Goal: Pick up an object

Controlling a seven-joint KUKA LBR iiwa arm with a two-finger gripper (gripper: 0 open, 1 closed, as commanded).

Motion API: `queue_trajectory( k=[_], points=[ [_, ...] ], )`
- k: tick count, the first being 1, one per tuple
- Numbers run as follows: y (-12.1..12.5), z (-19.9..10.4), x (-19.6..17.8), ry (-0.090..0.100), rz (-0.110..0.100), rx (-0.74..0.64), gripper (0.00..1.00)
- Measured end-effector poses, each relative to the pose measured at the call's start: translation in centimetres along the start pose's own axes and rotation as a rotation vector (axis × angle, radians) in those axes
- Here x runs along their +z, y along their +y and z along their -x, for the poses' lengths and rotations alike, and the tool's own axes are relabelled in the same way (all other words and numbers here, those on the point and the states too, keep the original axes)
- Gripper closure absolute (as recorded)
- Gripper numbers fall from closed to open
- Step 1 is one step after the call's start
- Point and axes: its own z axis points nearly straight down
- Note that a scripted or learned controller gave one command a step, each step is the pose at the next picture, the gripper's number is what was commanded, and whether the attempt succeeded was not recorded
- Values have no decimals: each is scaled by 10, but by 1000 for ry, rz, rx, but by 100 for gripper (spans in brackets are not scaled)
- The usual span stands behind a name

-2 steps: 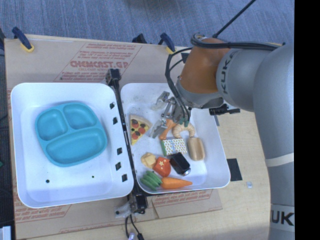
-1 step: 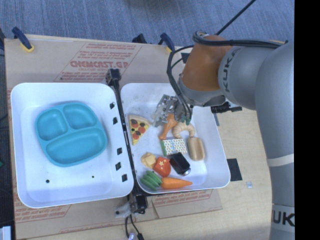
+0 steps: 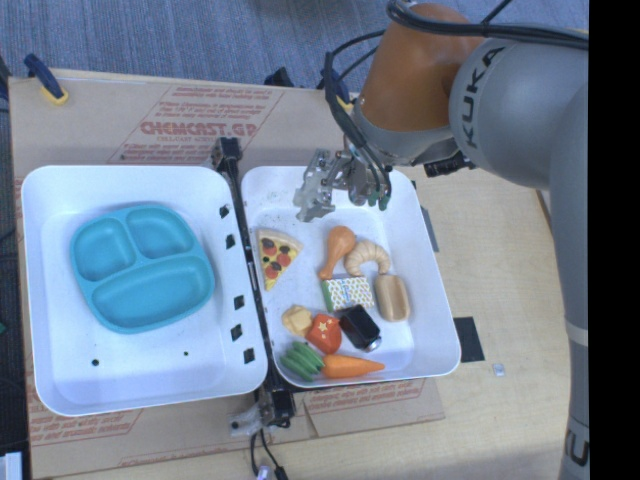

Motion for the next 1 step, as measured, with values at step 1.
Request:
queue_trajectory(
  k=[1],
  points=[
    [27,-10,-5,5,0,-194,100]
  ],
)
